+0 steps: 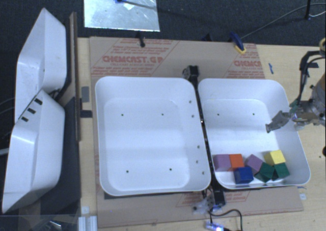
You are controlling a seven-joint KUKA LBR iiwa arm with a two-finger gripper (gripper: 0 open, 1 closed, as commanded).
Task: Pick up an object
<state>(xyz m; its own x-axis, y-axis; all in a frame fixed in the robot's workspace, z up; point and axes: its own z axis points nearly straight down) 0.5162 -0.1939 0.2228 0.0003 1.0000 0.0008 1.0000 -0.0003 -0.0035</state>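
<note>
The hand (273,122) hangs above the right bin (239,97), holding nothing; how far open it is cannot be told. The blocks (252,166) sit bunched at that bin's front edge. It should drop straight onto an outer one, like the yellow block (276,156).

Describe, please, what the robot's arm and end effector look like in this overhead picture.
At the picture's right side, the end effector is a small grey metal piece narrowing to a point. Behind it sits a bulkier grey wrist block with metallic parts. A dark cable loops up above the wrist in a curved arch. The picture is too coarse to show markings.
</note>
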